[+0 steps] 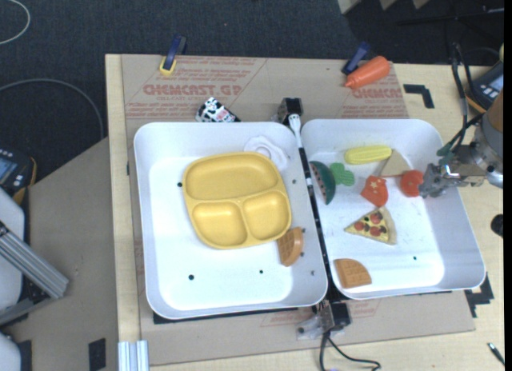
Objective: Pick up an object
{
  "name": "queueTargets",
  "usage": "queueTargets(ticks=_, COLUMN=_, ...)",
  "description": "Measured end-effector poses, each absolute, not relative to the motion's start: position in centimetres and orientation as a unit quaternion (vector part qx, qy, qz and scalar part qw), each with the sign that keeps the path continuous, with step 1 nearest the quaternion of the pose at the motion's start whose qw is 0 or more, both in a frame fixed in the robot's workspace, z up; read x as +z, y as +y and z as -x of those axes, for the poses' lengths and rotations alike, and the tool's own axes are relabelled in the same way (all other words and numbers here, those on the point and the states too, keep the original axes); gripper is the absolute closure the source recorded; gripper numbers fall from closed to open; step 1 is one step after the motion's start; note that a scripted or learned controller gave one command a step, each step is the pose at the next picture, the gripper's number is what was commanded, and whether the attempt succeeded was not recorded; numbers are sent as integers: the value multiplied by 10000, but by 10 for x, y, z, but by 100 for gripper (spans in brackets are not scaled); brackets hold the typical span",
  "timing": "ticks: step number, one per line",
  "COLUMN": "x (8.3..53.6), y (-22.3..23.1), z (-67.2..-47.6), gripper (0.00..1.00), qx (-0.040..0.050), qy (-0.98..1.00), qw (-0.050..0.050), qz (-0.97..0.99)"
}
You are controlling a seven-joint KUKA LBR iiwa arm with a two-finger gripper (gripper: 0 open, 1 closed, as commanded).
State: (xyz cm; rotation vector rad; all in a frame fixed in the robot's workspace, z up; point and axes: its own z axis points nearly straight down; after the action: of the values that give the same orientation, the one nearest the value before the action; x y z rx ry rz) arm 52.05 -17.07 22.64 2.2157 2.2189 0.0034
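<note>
My gripper [434, 180] hangs at the right bin's [460, 241] right wall, low over its upper right part. A small red toy [410, 182] lies right against its left side; whether it is gripped cannot be made out. To the left of that lie a red strawberry-like piece [374, 192], a tan wedge [394, 165], a yellow corn cob [367, 154] and a green piece [332, 176]. A pizza slice [373, 225] and a brown cookie [352, 272] lie nearer the front.
The left bin [160, 265] holds a yellow divided plate [236, 199], a brown piece [292, 245] at the plate's right corner and a white item [268, 149]. Behind the bins on the bench lie an orange carrot [368, 72] and a black-and-white toy [214, 111].
</note>
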Motion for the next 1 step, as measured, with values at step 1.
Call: queueTargets(ticks=1, x=226, y=-133, z=-569, gripper=100, qx=18, qy=7095, qw=23, qz=-7047)
